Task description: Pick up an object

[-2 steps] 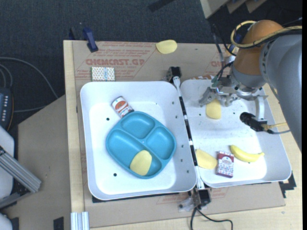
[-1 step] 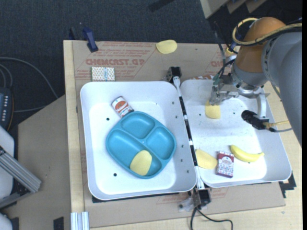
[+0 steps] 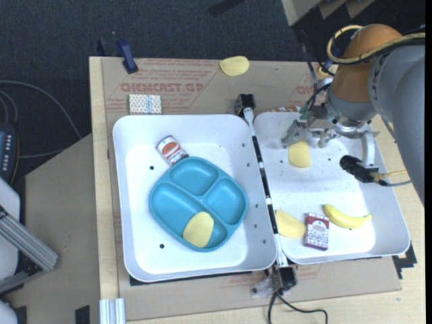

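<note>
Starting at the bottom of the frame, you see a black clip (image 3: 286,275) where the two bins meet, with a cable trailing off below it. Just above it, in the lower part of the right bin (image 3: 385,245), you have three things close together: a red box (image 3: 316,231), a yellow wedge (image 3: 290,225) touching the bin's left wall just left of the box, and a banana (image 3: 346,217) lying just right of the box. In the left bin (image 3: 128,201), a blue plate (image 3: 219,198) with three compartments sits tilted near the middle, and its lowest compartment holds a yellow lump (image 3: 198,229). A small red-and-white tin (image 3: 171,150) lies just off the plate's upper left edge. Moving up the right bin, look for a pale yellow chunk (image 3: 300,155) lying on the bin floor in the upper left part, apart from the other items. The gripper (image 3: 309,139) hangs directly above it in the frame. Its fingers (image 3: 291,135) stand apart with nothing between them, and the chunk's top edge lies just under the left one; you cannot tell from here whether they touch. The arm (image 3: 361,59) comes in from the upper right of the frame. On the board (image 3: 196,79) beyond the bins, you have a patterned packet (image 3: 145,103) at the upper left, a blue clamp (image 3: 126,56) at the far left corner, and a yellow disc (image 3: 234,65) on the far edge.
</note>
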Controlling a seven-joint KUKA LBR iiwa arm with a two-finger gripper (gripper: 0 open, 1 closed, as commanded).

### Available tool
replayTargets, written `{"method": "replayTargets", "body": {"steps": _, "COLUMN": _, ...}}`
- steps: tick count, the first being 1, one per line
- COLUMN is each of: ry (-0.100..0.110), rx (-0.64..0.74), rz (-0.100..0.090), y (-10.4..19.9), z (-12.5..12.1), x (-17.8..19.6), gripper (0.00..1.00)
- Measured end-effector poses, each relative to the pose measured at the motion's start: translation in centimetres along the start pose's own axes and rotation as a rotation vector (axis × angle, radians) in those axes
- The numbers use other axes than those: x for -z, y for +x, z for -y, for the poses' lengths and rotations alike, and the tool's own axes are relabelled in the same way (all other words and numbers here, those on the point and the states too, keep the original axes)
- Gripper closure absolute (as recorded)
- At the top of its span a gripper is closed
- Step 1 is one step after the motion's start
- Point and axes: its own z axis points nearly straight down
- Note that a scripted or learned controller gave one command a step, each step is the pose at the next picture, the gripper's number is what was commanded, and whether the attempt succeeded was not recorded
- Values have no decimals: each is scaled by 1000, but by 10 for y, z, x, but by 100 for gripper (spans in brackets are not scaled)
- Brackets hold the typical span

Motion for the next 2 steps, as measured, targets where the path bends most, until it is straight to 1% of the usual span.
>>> {"method": "replayTargets", "body": {"steps": 1, "ry": 2, "rx": -1, "rz": -1, "y": 10, "z": -7, "x": -10, "gripper": 0}}
{"method": "replayTargets", "body": {"steps": 2, "ry": -1, "rx": 0, "rz": 0, "y": 10, "z": -8, "x": 0, "gripper": 100}}
